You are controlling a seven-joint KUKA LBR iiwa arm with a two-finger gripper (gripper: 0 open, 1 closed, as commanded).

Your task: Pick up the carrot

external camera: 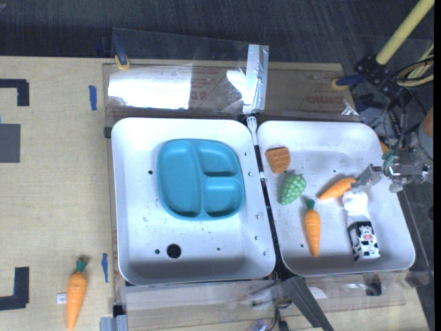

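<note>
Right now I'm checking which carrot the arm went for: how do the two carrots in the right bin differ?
The carrot by the gripper lies slanted, near crosswise, while the middle carrot lies lengthwise, leaf end away from the bin's near rim. The first looks shorter and has the gripper at its right end; the middle one lies apart from it. The middle carrot shows a green top; none is plain on the other. Both are orange and lie in the right bin.

Single fixed cam above bench, looking down at a slant. Both white bins in frame: left bin [131, 205], right bin [393, 247], side by side, mid-distance. Far edge of bench toward top of pic. Arm [413, 167] enters from frame right.
</note>
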